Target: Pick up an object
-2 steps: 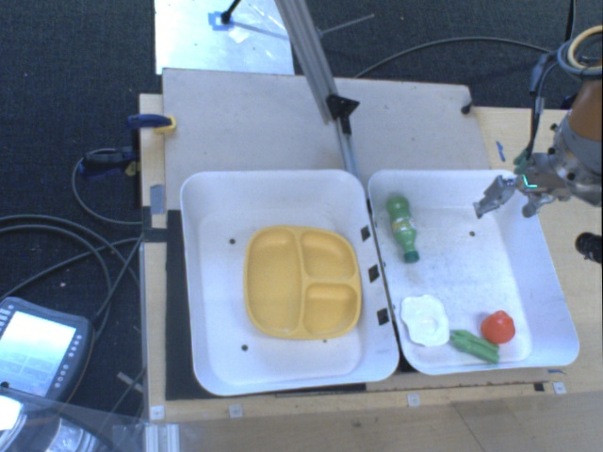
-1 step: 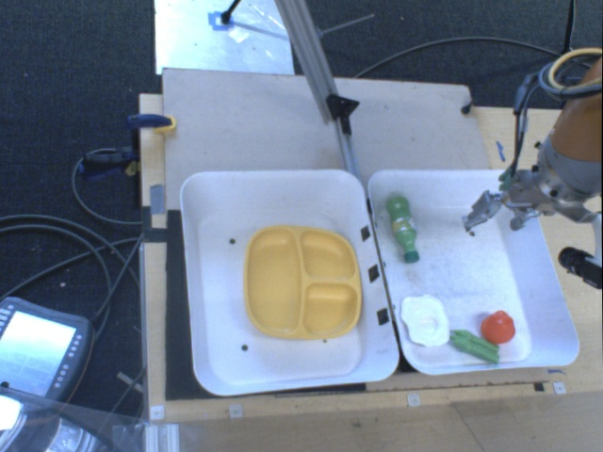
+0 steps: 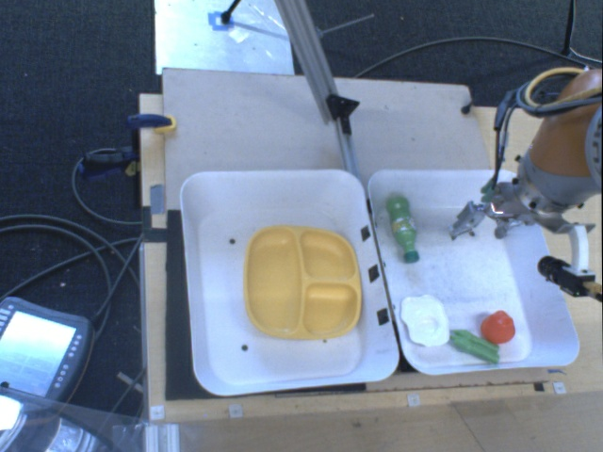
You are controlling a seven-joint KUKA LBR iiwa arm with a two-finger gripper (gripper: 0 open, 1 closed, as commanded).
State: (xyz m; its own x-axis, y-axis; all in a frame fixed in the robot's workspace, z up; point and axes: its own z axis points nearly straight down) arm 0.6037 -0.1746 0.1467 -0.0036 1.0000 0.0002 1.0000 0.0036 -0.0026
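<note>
Low in the right-hand white bin (image 3: pixel 556 347), nearest the camera, lie three things in a row: a flat white fried-egg-shaped toy (image 3: pixel 425 319), a small green pod-like piece (image 3: pixel 474 345) just right of it, nearly touching, and a round red tomato-like ball (image 3: pixel 498 327) close above the pod's right end. Higher in the same bin, toward its upper left, a green plastic bottle with a pale label (image 3: pixel 402 227) lies on its side, well apart from the three. The gripper (image 3: pixel 468 222) hovers in the upper middle of this bin, to the right of the bottle, its metal fingers (image 3: pixel 462 226) spread narrowly with nothing between them. Bare bin floor separates it from the bottle and from the lower group; nothing stands between them. Behind it the arm's orange band (image 3: pixel 563 135) and grey wrist fill the right edge of the frame.

The left white bin (image 3: pixel 203 252) holds a yellow three-compartment plastic tray (image 3: pixel 302 282) in its middle. A grey metal pole (image 3: pixel 311 45) slants down from the top of the frame to the seam between the bins. A handheld screen pendant (image 3: pixel 38 342) and dark cables (image 3: pixel 57 243) lie at the lower left.
</note>
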